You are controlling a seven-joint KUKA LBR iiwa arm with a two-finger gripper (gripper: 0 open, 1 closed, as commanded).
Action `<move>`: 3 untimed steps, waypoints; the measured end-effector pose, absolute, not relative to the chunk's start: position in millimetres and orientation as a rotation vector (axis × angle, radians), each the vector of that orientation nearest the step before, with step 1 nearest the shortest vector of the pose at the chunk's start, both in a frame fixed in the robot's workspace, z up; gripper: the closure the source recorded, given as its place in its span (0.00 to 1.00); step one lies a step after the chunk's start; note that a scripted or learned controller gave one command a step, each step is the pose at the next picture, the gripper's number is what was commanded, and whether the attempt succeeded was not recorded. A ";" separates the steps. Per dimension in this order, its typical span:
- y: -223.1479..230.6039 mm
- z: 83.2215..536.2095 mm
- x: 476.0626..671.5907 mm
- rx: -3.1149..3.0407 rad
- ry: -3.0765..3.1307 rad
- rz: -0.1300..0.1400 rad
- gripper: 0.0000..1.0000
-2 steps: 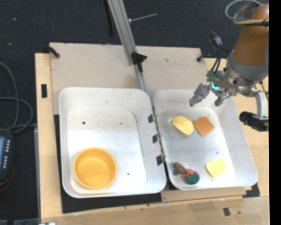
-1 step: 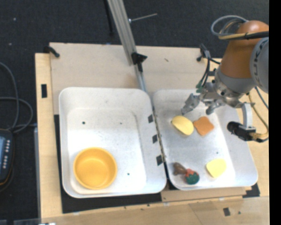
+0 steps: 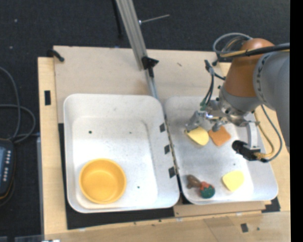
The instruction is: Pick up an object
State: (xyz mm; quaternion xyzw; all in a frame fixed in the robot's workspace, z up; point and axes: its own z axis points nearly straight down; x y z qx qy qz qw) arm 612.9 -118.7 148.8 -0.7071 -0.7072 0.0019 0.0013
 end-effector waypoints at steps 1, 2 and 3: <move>-119.9 97.8 611.9 -2.222 -2.219 0.006 0.00; -121.1 112.2 613.9 -2.231 -2.217 -0.002 1.00; -116.4 158.6 619.2 -2.223 -2.227 -0.005 1.00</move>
